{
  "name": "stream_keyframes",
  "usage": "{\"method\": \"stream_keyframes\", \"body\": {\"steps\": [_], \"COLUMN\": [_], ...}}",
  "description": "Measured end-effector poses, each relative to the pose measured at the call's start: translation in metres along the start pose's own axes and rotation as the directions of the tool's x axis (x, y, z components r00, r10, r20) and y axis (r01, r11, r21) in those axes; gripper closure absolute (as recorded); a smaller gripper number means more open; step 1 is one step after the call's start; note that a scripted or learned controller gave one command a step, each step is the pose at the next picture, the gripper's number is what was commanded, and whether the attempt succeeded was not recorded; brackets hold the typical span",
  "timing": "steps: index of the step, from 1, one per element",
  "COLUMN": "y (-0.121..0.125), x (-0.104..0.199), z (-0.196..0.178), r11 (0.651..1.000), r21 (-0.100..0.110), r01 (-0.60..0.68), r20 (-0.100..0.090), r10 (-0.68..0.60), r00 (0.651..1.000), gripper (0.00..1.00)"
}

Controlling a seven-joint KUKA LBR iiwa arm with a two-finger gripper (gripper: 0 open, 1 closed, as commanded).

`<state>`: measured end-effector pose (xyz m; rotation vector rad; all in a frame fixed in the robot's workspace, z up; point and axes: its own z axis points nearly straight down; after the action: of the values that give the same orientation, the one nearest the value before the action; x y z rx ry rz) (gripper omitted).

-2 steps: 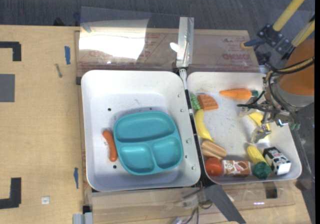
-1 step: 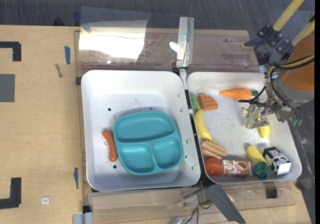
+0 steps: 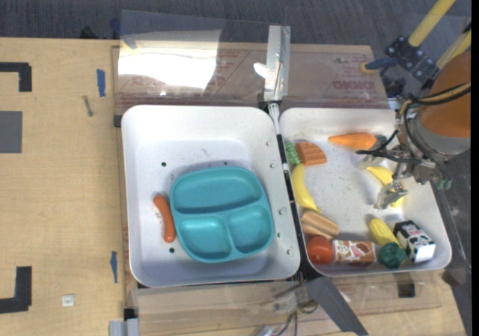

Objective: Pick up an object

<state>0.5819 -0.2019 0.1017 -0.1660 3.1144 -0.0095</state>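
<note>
Across the bench, two white bins sat side by side. Left bin (image 3: 142,132) held a teal divided plate (image 3: 222,212) with a sausage (image 3: 165,218) beside it. Right bin (image 3: 337,121) held a banana (image 3: 302,188), carrot (image 3: 352,141), hot dog (image 3: 319,222), corn (image 3: 382,231) and tomato (image 3: 319,250). Over its right side hung the gripper (image 3: 392,194); whether it was clenched I cannot tell.

Even, fairly bright overhead light, no hard shadows. Strong white glare on the clear plastic sheet (image 3: 172,65) well left of and above the jaws, washing out detail there. Left bin (image 3: 142,132) has a soft grey shadow around the teal tray (image 3: 221,211). Arm's orange band (image 3: 453,106), just right of the jaws, is slightly blurred. Whole frame soft, low-res w/ mild noise; dark floor at top is dim.
</note>
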Motion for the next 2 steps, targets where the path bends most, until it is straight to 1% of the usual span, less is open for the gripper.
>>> {"method": "stream_keyframes", "body": {"steps": [1,2], "y": [-0.007,-0.007], "x": [0.003,-0.002], "z": [0.013,-0.001], "r11": [1.000,1.000], "r21": [-0.004,0.002], "r01": [-0.007,-0.005], "r20": [-0.011,0.004], "r10": [0.007,0.005], "r00": [1.000,1.000], "gripper": [0.00,1.00]}}
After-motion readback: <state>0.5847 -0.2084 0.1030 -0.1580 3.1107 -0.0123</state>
